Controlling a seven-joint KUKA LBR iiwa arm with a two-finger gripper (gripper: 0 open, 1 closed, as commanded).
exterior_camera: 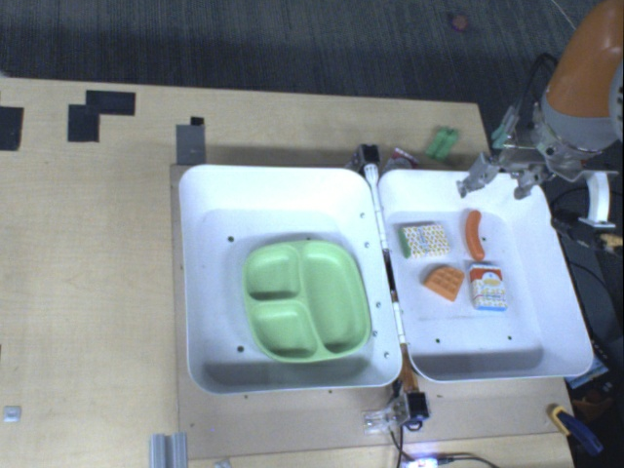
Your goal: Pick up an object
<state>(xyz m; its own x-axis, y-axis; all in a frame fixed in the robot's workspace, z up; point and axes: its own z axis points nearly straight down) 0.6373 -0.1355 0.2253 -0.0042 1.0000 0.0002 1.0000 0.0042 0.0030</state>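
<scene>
The right bin (546,261) holds an orange sausage-shaped toy (474,234), a speckled packet with a green edge (424,240), an orange waffle-like piece (444,282) and a small red and white carton (487,288). My gripper (500,181) hangs open above the bin's far edge, just beyond the sausage toy, its two fingers spread with nothing between them. The orange band of the arm (588,52) sits at the upper right.
The left bin (210,261) holds a green divided plate (305,298). A green object (443,143) lies on the bench behind the right bin. A black clamp (368,154) sits where the bins meet at the back. Cables run along the right side.
</scene>
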